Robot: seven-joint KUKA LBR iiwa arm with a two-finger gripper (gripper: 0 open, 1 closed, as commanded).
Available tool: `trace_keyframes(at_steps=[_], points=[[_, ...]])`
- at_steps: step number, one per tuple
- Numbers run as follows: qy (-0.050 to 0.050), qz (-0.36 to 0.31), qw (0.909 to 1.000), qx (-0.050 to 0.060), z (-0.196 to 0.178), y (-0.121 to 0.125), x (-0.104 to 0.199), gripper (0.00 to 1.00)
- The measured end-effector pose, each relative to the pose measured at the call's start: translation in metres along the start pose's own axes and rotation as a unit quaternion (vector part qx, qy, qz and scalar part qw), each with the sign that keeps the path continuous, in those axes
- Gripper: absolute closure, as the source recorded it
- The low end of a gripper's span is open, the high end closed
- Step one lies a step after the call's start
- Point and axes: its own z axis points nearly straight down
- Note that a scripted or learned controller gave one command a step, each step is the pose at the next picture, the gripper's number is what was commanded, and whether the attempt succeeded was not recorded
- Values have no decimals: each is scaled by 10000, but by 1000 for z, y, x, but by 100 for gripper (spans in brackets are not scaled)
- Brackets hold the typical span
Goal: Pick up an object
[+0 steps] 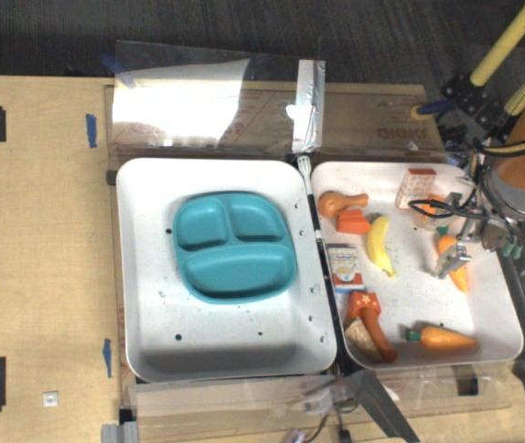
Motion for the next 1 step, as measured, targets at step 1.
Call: trace_keyframes(at_steps=[1], points=[[63, 314, 9995, -9, 14, -1, 5, 0]])
